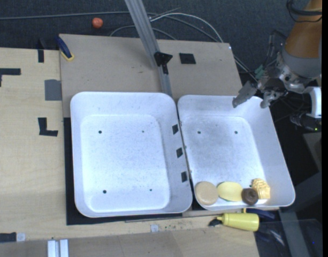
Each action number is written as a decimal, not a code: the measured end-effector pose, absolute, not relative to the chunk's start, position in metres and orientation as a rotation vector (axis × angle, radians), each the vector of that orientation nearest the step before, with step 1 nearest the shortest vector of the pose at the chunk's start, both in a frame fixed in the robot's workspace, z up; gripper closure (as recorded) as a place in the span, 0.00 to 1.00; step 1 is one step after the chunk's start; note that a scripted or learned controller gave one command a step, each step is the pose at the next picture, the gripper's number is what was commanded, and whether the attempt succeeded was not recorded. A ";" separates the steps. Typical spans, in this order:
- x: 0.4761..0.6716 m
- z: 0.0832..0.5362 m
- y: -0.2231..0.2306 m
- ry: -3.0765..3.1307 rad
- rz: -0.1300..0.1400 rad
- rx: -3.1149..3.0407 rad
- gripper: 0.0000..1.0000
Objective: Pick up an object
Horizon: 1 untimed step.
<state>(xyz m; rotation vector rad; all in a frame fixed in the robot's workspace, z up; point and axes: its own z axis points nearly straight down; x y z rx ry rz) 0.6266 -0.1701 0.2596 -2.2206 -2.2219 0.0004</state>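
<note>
The arm's end effector point(252, 96) hangs over the far right corner of the right bin point(228, 138), its 2 fingers spread apart with nothing between them. By my reading this is the approach step: no object has been chosen or touched yet.

The candidates all sit in a tight row along the near edge of the right bin: a tan disc point(206, 193), a yellow oval piece point(229, 191) just beside it, a dark round piece point(250, 196), and a golden lumpy piece point(261, 188) touching the dark one near the near right corner. The left bin point(121, 149) is of no use for this pick.

The next move likely calls for travelling from the far edge to the near edge of the right bin, then descending on 1 item. The bin floor between is open, so the path looks free. The trouble is at the goal: the pieces crowd each other and press against the near wall, leaving little finger room. The tan disc, with open floor on its left, seems the easiest target.
</note>
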 end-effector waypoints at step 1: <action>0.579 0.243 -0.177 -2.219 0.002 -2.222 0.00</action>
